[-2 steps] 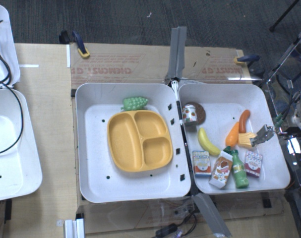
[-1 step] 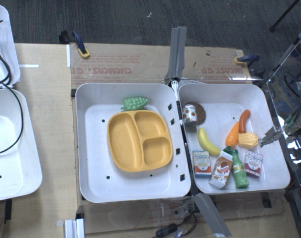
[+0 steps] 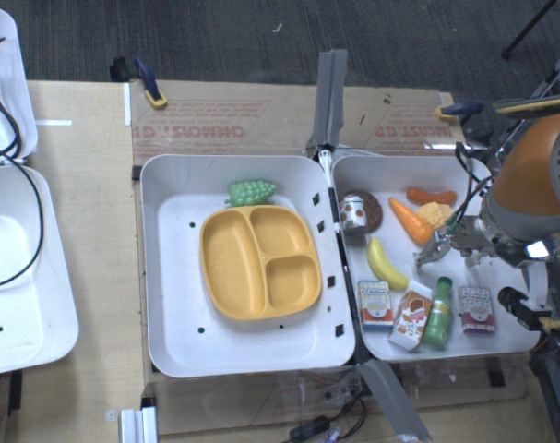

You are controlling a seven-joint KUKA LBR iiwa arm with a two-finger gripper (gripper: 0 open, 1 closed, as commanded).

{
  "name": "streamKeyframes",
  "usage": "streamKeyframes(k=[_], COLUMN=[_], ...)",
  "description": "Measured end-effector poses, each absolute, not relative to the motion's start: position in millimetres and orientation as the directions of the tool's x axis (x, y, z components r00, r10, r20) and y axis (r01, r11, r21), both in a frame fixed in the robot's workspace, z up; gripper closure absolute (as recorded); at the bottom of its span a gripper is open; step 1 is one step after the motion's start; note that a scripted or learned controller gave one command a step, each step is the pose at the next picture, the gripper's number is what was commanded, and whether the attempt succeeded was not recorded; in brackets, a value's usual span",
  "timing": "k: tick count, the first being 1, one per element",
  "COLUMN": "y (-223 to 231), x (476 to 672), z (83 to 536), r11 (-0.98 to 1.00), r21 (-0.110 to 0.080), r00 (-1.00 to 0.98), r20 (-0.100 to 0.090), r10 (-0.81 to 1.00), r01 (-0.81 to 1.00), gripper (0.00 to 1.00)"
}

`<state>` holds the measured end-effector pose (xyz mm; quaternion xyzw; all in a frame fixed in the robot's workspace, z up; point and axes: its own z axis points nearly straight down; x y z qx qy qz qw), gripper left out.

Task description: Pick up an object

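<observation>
My gripper hangs over the middle of the right bin, fingers spread, nothing between them. Just to its left lies a yellow banana. Behind it lie an orange carrot, a yellow lumpy piece and a second orange piece. A brown and white round item sits at the bin's back left. Along the front stand a small carton, a white and red carton, a green bottle and a red and white packet.
The left bin holds a yellow divided plate and a bunch of green grapes behind it. A grey divider post stands between the bins at the back. The arm's orange band is at the right edge.
</observation>
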<state>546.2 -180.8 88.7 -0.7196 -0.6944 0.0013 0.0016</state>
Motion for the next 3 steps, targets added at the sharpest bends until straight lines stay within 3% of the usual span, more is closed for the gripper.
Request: streamKeyframes(k=[1, 2, 3], y=[-180.8, -187.9, -168.9], x=[546.0, 616.8, 658.0], z=[88.4, 88.4, 87.9], r11=[-0.036, 0.193, 0.141], r21=[-0.005, -0.004, -0.007], r00=[0.036, -0.193, -0.141], r20=[0.001, 0.000, 0.001], r10=[0.999, 0.981, 0.990], r01=[0.999, 0.981, 0.990], gripper=[0.00, 0.00, 0.00])
